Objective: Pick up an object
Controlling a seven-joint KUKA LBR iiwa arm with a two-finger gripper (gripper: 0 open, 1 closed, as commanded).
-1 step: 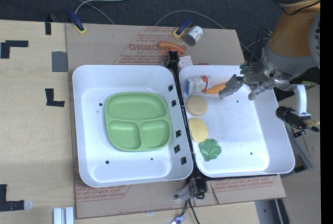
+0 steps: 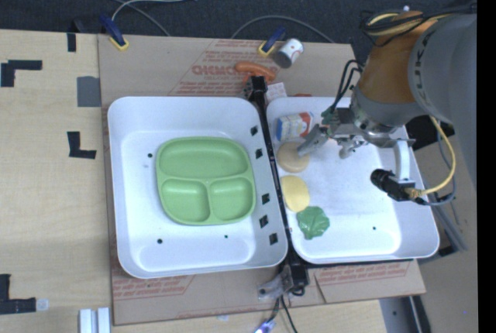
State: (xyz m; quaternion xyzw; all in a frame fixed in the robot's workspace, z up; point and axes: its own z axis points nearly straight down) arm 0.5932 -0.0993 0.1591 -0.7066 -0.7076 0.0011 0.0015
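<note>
We see the gripper (image 2: 314,142) low in the right bin (image 2: 387,242), reaching toward the beige disc (image 2: 293,159) beside the small jar (image 2: 293,125), probably its target; whether it is clenched, we cannot tell.

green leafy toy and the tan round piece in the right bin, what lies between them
In the camera view, a yellow lemon-like piece lies between the green leafy toy and the tan round piece.

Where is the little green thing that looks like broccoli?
The little green thing lies in the right bin, near its front-left corner, just below the yellow piece.
</note>
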